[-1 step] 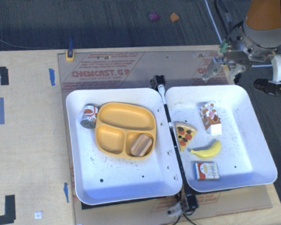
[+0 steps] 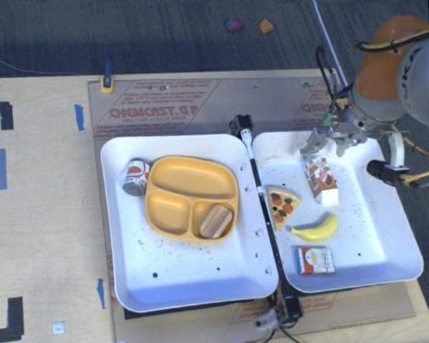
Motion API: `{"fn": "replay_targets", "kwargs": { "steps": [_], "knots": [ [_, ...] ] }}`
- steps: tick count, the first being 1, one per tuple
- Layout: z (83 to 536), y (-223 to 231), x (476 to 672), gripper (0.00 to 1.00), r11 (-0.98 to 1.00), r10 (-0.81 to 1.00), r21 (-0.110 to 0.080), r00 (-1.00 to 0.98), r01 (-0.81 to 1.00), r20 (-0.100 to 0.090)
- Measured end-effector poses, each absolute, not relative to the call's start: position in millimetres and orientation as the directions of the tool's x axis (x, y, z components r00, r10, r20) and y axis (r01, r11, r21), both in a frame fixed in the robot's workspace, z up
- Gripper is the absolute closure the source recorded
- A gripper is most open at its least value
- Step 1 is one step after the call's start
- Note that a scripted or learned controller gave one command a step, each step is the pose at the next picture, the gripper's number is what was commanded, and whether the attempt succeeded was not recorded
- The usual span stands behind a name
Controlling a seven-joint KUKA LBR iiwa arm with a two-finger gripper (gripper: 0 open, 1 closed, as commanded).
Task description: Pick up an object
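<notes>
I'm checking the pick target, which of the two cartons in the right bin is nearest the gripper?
The brown carton at the bin's far side, just below the gripper; the red carton lies at the near edge.

Two white bins sit side by side. The left bin holds three things: one yellow tray with three compartments, one bun and one can. The right bin holds four: one pizza slice, one banana, one small carton and one packet.
</notes>
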State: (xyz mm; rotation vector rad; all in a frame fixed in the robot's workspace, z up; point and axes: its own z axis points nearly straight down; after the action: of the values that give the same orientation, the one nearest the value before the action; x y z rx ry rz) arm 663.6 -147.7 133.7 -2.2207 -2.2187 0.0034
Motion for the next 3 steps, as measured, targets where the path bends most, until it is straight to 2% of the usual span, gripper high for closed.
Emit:
{"fn": "replay_targets", "kwargs": {
  "steps": [1, 2, 3],
  "knots": [
    [91.5, -157.7, 594.3, 0.0, 0.0, 1.0, 0.003, 0.0, 1.0, -0.001],
    [102.1, -158.4, 595.0, 1.0, -0.001, 1.0, 0.007, 0.001, 1.0, -0.003],
    [184.9, -76.8, 514.5, 1.0, 0.001, 1.0, -0.001, -0.001, 1.0, 0.002]
  ]
}}
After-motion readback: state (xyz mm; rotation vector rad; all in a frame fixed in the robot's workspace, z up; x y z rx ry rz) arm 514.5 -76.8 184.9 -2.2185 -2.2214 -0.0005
